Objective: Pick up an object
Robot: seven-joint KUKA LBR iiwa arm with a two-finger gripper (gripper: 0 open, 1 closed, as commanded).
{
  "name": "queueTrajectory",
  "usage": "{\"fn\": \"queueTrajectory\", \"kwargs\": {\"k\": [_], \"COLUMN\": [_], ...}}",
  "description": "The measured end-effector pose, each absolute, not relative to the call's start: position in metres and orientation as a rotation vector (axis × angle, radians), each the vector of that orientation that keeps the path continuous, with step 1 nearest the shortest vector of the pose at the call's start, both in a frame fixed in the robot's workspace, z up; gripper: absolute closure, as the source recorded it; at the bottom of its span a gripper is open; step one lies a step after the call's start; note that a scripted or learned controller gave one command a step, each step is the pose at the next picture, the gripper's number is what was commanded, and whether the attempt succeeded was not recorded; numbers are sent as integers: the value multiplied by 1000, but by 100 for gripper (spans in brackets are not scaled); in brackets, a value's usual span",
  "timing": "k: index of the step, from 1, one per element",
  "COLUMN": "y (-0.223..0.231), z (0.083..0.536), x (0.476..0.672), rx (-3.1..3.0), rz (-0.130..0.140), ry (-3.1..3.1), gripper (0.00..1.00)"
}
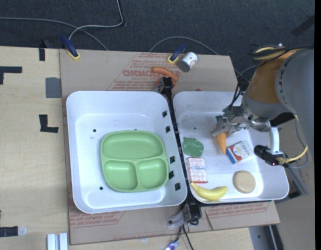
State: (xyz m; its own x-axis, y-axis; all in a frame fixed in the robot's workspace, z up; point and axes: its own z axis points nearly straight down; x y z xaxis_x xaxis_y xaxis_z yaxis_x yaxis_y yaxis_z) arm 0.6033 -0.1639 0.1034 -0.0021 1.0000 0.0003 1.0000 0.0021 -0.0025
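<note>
The right bin (202, 102) holds an orange carrot (221, 142), a green leaf-shaped piece (193, 147), a red and white packet (197, 170), a yellow banana (209, 192), a tan round cookie (244, 181) and a small red, white and blue box (238, 151). My gripper (223, 125) reaches in from the right and stands just above the carrot's upper end, at or very near it. The carrot lies on the bin floor, pointing down the view.
The left bin (79, 108) holds a green divided plate (134, 159). Clamps and an orange handle (164, 72) sit at the bins' far edge, with a white knob (187, 61) beside them. The grey arm (283, 87) with its orange band covers the right bin's right side.
</note>
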Motion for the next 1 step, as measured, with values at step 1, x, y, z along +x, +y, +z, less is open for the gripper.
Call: {"fn": "queueTrajectory", "kwargs": {"k": [1], "y": [-84], "z": [185], "x": [603], "rx": [-2218], "rz": [-1], "ry": [-2224], "gripper": [100]}}
